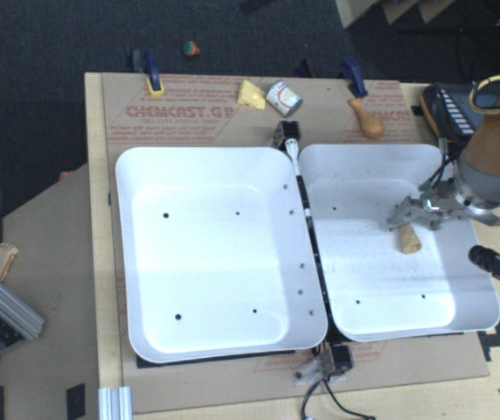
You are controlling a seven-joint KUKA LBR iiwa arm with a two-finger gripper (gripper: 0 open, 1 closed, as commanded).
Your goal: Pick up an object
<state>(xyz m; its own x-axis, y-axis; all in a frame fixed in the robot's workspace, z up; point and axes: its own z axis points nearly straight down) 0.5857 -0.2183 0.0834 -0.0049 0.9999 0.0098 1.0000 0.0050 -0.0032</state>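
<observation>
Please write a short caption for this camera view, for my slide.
Gripper low in the right bin, next to a tan object.

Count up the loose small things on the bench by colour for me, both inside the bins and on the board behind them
Tan: 1, a small block in the right bin, just below the gripper.
Yellow: 1, a wedge on the board.
White and grey: 1, a small cylinder beside the wedge.
Orange-brown: 1, a pear-shaped piece on the board.
Total: 4.
</observation>
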